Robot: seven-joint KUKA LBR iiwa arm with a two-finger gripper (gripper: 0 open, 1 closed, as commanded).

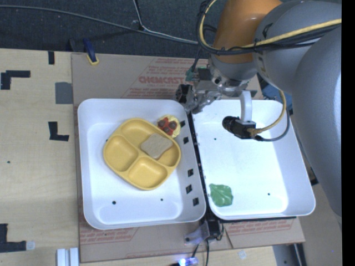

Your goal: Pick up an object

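Observation:
A yellow divided plate [130, 159] lies in the left bin [94, 204]. A tan square slice [156, 145] rests on the plate. At the plate's upper right edge lies a small red and dark item [168, 126]. A green leafy piece [221, 194] sits in the near left corner of the right bin [277, 176]. My gripper [189, 100] hangs over the far end of the divide between the two bins, just up and right of the red item. Nothing is visibly held in it.
The grey arm with its orange band [244, 15] covers the upper right of the view and part of the right bin's far side. A black cable fitting [239, 126] hangs from the wrist above the right bin. Brown cardboard [138, 76] surrounds the bins.

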